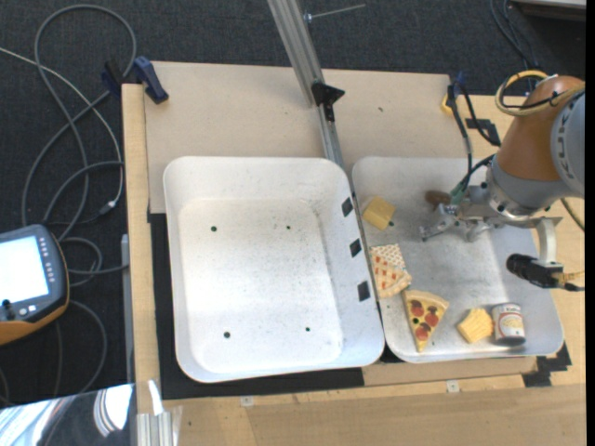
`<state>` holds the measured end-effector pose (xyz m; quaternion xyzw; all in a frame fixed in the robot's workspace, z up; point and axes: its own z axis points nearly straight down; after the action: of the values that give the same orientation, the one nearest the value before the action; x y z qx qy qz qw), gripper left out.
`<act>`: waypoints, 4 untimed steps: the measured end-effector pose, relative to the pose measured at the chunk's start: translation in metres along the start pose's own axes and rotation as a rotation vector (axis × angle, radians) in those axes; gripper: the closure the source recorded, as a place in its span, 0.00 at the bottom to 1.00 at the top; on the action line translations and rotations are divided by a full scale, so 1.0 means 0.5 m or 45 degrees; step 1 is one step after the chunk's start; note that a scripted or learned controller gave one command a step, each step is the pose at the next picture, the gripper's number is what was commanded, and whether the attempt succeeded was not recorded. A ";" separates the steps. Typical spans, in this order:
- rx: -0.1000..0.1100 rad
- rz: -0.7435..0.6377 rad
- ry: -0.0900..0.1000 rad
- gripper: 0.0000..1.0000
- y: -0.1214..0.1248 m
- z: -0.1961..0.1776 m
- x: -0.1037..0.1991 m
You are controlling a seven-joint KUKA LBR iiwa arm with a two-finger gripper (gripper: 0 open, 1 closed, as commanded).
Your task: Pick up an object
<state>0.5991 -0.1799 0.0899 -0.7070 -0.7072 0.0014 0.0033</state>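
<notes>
Objects for picking all lie loose in the right bin (548,337): a cheese cube (378,214), waffle (390,268), pizza slice (424,318), cracker (475,324) and small can (509,322). The claw (429,232) hovers low among them, fingers slightly parted, gripping nothing; the pickup remains undone.

the two bins, left (251,268) and right (465,268), look like moulded white plastic, smooth with a soft sheen and peppered with fine dark specks. the bench (232,110) beneath is pale matt board, wood-like, with a light wooden edge strip. the slanted pole (293,35) is brushed, silvery metal. the arm (539,147) has a glossy orange band over smooth grey casing; the gripper (442,226) reads as bare grey metal. the pizza slice (424,316), the waffle piece (390,268) and the cheese wedge (378,214) look like matt toy plastic. the small can (509,322) has a shiny metal rim. the floor (65,91) is dark, rough carpet.
</notes>
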 end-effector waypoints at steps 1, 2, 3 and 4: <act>-0.009 0.000 -0.001 1.00 0.004 -0.029 -0.001; -0.017 -0.001 -0.006 1.00 -0.011 -0.136 0.009; -0.017 -0.001 -0.006 1.00 -0.020 -0.228 0.012; -0.018 -0.002 -0.006 1.00 -0.024 -0.318 0.012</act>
<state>0.5880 -0.1744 0.2490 -0.7063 -0.7079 -0.0019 -0.0032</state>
